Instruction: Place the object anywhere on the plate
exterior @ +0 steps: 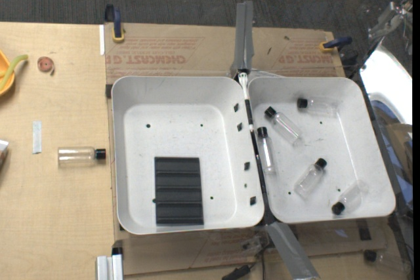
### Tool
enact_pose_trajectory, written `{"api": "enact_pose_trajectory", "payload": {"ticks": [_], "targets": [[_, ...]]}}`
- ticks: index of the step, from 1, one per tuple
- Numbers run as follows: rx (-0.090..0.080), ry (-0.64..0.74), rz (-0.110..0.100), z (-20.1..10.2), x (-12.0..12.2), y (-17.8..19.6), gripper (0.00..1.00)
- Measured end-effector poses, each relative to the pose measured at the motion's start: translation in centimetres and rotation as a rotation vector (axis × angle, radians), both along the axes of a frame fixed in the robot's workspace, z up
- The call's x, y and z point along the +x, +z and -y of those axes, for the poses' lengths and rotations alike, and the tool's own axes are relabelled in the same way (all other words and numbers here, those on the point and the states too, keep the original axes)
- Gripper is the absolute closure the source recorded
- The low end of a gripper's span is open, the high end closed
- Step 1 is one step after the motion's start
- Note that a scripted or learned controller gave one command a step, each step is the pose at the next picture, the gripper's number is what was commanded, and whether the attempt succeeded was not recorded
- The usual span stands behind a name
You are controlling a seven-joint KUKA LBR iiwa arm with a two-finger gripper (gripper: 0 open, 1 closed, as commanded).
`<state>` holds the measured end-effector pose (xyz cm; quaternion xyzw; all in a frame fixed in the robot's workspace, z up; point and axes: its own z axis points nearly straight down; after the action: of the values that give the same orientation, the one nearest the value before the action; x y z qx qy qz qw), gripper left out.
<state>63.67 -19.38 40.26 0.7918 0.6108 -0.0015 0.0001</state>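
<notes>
The black ridged plate (178, 191) lies flat in the left bin (131, 141), toward its near wall. The vials are all in the right bin (367, 141), well apart from the plate. One clear vial (283, 126) lies slanted near the far-left corner and a second vial (265, 151) lies along the dividing wall. A third vial (308, 179) sits mid-bin, a fourth vial (348, 199) is near the front rim, and a small capped vial (304, 102) (hard to make out) is by the far wall. The gripper's state, and where it stands relative to the vials, cannot be told. A spare vial (80, 155) rests on the wooden bench (52, 206).
</notes>
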Motion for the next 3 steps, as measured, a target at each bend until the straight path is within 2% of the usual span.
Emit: {"api": "enact_pose_trajectory", "payload": {"ticks": [1,2,3], "targets": [[0.000,-0.107,-0.001,-9.0,2.1,3.7,0.00],[-0.001,-0.207,-0.001,-25.2,2.3,3.7,0.00],[0.000,-0.184,-0.002,-10.9,2.3,3.7,0.00]]}}
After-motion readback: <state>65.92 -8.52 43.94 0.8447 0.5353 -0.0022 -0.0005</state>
